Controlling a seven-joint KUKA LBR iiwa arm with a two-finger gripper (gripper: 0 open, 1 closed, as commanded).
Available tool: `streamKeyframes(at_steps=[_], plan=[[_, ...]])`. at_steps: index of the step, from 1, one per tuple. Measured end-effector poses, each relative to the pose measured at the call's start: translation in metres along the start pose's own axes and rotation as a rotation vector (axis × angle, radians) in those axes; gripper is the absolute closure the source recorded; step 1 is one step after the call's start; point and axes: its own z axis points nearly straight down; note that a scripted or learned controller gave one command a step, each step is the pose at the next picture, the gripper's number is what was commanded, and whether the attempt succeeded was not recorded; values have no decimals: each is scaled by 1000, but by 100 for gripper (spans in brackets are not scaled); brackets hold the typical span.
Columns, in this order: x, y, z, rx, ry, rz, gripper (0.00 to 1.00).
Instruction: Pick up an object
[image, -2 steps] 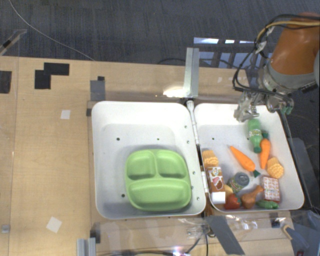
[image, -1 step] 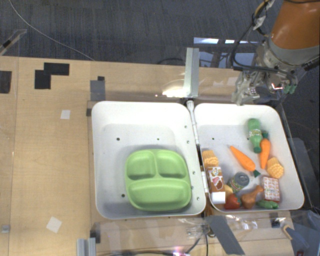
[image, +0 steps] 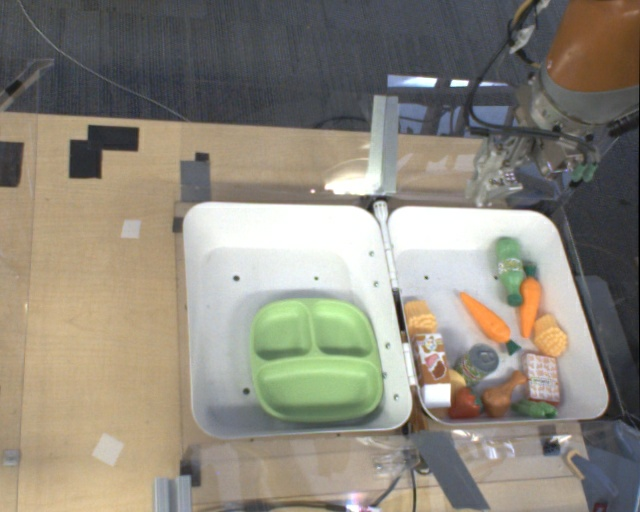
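Gripper (image: 520, 165) sits at about one o'clock in the view, above the far rim of the right bin (image: 440, 235), hanging beneath the grey wrist and its orange band (image: 590, 45); its metal parts blur together, so whether it is apart or together cannot be told, and nothing can be seen held in it or touching it. Nearest the camera, at about five o'clock, the toy food lies crowded along the near wall of the right bin: a red piece (image: 463, 403), a brown piece (image: 503, 392), a small green piece (image: 537, 408) and a red-patterned box (image: 542, 377). Just beyond them sit a round grey can (image: 482, 360) and a white carton with a red label (image: 432, 358) against the bin's left wall, with a yellow waffle-like piece (image: 420, 318) past it. Farther on lie an orange carrot (image: 485, 316) set at a slant, a second carrot (image: 530, 305) standing almost straight up the view, and a yellow cracker-like piece (image: 549, 336) beside it. Farthest, at about three o'clock and nearest the gripper, lies a green bottle (image: 510, 268). At about seven o'clock, the left bin (image: 215, 250) holds a green divided tray (image: 316, 358) near its near wall.
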Motion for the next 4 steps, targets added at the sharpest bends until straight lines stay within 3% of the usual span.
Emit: streamKeyframes(at_steps=[1, 2, 3, 4], plan=[[-3, 1, -14, 2, -12, -2, 100], [-3, 1, -13, 2, -11, -2, 0], [42, -10, 113, -8, 25, -160, 0], [94, 10, 205, -2, 13, -74, 0]])
